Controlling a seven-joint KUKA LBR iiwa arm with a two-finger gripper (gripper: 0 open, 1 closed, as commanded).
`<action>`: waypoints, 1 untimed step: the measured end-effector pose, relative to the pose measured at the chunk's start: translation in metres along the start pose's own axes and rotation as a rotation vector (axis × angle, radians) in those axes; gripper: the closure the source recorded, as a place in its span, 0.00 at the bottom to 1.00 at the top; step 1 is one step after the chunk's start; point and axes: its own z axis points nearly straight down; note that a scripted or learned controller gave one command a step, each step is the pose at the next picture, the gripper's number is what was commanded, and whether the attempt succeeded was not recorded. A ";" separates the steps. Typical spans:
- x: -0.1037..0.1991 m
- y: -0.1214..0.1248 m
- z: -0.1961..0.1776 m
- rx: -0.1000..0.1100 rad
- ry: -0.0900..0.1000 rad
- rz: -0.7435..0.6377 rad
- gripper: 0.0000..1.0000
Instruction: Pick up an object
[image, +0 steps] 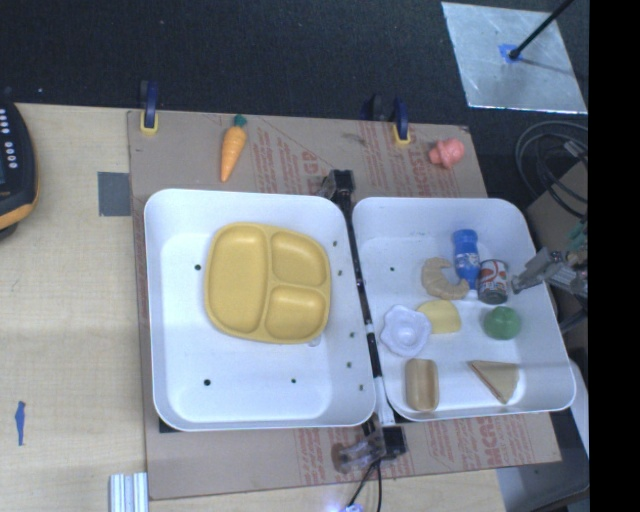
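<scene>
The right bin holds several small objects. A blue bottle lies next to a small can, with a green ball just below. There is also a tan ring-shaped piece, a yellow lump, a white cup-like piece, a tan bread slice and a tan wedge. My gripper reaches in at the bin's right rim, its tip close beside the can. Nothing shows held in it.
The left bin carries a yellow divided plate. Behind the bins, a toy carrot and a pink lump lie on the cardboard. A black and yellow device sits at the far left. Cables hang at the right.
</scene>
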 end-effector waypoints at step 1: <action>-0.013 0.019 0.140 0.004 0.001 0.000 0.00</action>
